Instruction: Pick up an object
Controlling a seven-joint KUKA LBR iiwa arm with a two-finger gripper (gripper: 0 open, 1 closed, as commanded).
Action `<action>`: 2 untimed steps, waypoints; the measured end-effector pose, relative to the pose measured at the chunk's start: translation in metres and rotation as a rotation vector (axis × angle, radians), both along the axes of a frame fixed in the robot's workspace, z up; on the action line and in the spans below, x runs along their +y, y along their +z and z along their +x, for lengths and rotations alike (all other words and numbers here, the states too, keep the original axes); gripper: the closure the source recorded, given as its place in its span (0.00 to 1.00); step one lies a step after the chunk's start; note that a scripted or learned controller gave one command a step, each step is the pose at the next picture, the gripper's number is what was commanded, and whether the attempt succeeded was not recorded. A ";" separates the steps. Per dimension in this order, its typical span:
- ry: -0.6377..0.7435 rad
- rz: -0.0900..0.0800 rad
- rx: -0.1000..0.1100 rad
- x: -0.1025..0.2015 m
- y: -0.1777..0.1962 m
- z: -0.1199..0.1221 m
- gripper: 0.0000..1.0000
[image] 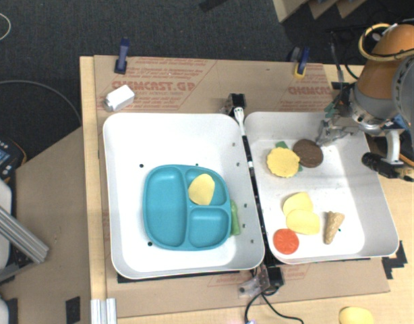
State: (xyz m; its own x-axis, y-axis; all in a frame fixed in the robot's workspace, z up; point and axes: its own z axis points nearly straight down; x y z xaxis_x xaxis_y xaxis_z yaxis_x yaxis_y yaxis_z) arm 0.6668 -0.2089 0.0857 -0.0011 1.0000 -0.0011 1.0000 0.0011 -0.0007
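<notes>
A divided tray (168, 211) lies in the left bin (119, 181) (food pieces (298, 211) in the right).

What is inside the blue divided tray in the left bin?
A pale yellow piece lies in the blue divided tray, in its upper right compartment. A green item sits beside the tray's right edge, partly hidden.

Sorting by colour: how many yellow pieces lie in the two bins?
4. One in the teal tray, upper right compartment; a scalloped one beside the brown disc; two overlapping in the right bin. Others may be hidden.
</notes>
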 end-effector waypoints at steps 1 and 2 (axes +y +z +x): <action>0.011 0.004 -0.014 0.136 0.107 0.003 1.00; -0.007 0.003 0.006 0.117 0.139 -0.128 1.00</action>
